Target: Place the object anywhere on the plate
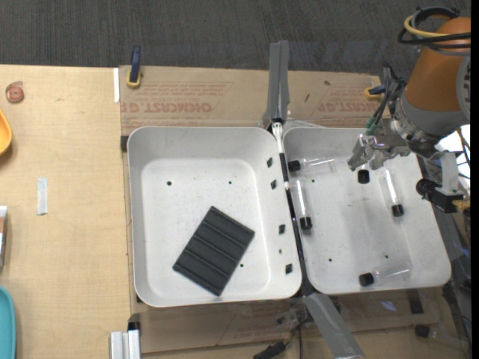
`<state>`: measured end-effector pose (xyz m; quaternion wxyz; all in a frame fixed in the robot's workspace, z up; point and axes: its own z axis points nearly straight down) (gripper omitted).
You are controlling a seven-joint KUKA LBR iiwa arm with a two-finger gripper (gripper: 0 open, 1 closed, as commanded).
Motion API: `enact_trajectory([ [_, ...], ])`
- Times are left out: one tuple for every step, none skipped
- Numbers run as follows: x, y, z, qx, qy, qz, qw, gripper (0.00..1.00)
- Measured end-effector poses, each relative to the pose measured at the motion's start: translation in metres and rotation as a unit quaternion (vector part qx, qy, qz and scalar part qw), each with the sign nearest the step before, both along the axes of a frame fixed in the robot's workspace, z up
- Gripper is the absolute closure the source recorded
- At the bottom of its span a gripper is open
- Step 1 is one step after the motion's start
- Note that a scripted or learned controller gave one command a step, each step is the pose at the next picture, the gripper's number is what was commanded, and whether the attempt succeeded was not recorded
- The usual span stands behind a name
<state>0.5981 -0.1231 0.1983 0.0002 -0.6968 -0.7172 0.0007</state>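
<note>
Black and ribbed, the flat rectangular object [215, 250] lies tilted on the floor of the left bin [150, 200], towards its near side and clear of the walls. No plate can be identified. The grey arm [438, 73] with its orange band enters from the right and places the pincer [368, 155] above the far left part of the right bin [426, 264]. Pincer opening: cannot tell; nothing is seen gripped. Several clear tubes with black caps [301, 206] lie scattered in the right bin. Both bins rest on the table [60, 275].
</note>
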Motion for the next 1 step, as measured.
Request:
enact_trajectory([
  [0.0603,0.0744,0.0012,-0.0009,0.001,-0.147,0.9892,1.0],
])
